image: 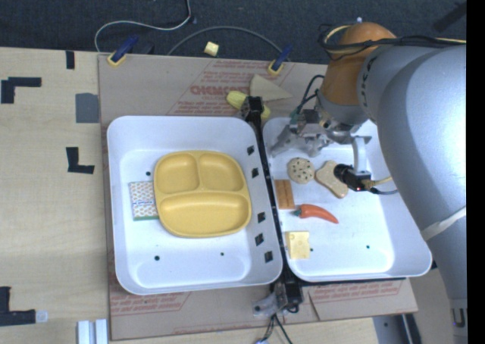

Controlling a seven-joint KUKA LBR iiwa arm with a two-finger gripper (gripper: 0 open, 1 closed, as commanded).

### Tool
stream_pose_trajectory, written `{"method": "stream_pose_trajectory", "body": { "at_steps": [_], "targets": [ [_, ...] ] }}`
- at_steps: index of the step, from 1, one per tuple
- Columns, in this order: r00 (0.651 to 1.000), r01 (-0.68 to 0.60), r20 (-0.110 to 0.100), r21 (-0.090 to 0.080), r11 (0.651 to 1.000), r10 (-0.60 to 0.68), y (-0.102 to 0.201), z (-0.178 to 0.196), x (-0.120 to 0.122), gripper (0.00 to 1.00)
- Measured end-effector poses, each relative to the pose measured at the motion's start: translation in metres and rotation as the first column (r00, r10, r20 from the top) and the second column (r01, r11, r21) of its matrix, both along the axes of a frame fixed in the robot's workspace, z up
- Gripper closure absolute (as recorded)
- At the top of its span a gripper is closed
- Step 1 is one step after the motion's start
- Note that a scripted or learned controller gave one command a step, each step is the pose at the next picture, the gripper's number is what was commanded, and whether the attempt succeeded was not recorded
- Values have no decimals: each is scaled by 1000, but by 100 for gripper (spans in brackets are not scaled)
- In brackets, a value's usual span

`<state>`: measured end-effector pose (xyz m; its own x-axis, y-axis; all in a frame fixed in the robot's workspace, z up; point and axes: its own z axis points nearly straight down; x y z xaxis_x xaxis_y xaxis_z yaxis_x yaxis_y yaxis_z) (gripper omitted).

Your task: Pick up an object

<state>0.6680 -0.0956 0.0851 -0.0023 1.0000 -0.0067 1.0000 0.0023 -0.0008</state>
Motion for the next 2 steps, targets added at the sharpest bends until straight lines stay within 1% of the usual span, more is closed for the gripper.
{"method": "stream_pose_trajectory", "body": {
  "at_steps": [1, 2],
  "targets": [
    [1000, 3, 5, 5, 1000, -3, -13, 2, -63, 0],
    [1000, 0, 4, 6, 1000, 0, -4, 1, -22, 0]
  ]
}}
